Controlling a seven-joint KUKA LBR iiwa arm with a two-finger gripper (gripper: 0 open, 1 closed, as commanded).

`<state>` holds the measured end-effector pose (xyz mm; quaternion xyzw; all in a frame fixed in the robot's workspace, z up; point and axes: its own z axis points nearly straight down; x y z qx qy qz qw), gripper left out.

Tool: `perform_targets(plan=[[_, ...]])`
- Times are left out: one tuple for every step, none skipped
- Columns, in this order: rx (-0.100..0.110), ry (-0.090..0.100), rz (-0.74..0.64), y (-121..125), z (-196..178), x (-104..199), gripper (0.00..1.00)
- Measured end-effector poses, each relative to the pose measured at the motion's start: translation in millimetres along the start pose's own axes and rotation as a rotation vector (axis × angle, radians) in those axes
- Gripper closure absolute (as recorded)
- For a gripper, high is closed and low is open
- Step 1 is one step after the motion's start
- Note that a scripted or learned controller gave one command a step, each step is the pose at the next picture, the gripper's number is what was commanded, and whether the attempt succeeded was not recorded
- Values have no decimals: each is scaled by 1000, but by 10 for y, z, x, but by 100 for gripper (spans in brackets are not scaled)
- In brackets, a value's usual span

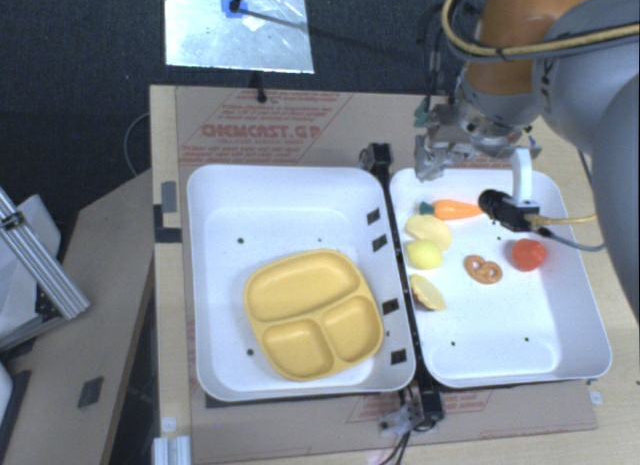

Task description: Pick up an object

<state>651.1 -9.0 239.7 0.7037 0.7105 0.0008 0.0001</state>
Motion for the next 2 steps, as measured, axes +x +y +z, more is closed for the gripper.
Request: perform_targets(plan=[[-2,0,0,73,2,559,100],[1,1,0,-14,151,1059,100]])
